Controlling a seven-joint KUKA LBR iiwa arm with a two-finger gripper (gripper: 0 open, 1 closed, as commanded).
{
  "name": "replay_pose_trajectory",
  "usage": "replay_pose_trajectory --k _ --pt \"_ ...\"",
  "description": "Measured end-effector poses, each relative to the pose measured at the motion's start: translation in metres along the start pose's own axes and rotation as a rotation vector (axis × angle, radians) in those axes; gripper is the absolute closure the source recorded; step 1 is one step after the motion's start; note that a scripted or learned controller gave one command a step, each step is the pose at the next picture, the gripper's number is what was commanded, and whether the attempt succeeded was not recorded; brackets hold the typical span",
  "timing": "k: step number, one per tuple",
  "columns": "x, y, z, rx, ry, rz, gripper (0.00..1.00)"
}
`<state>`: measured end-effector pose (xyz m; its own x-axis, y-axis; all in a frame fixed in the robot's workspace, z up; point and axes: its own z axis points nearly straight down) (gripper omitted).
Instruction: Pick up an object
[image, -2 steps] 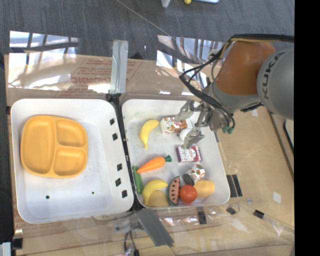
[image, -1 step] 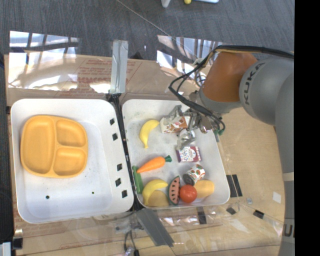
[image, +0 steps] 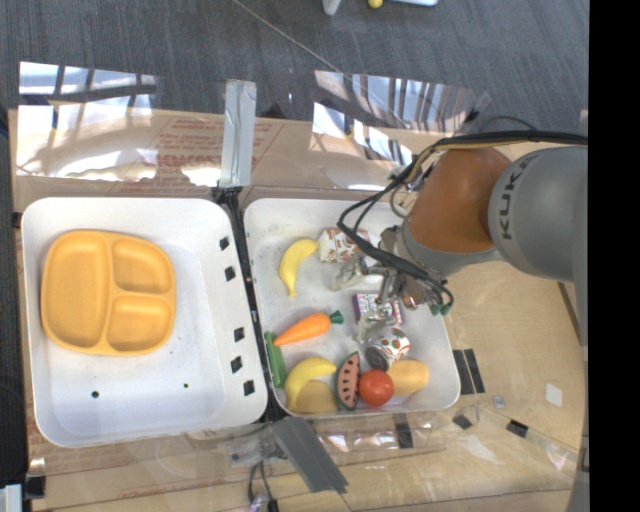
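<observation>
My gripper (image: 366, 277) hangs low over the middle of the right bin (image: 262, 232), under the grey wrist with the orange band. It is just right of a small white carton (image: 334, 245) and just above a pinkish carton (image: 371, 308). A yellow banana (image: 295, 263) lies to its left. An orange carrot (image: 304, 329) lies below that. Nothing is visibly held.
Along the right bin's near wall sit a yellow fruit (image: 308, 384), a watermelon slice (image: 348, 380), a red tomato (image: 376, 387), a yellow potato (image: 409, 376) and a red-and-white piece (image: 393, 347). The left bin (image: 200, 395) holds a yellow divided plate (image: 108, 292).
</observation>
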<state>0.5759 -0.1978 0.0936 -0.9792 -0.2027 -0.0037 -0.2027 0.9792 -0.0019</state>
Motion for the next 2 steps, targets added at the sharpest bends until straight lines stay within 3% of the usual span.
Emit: replay_pose_trajectory --k 1,2 --pt "-0.058 0.031 -0.025 0.000 -0.002 -0.594 0.00" --pt "-0.083 0.088 -0.002 0.000 -0.002 -0.703 0.00"
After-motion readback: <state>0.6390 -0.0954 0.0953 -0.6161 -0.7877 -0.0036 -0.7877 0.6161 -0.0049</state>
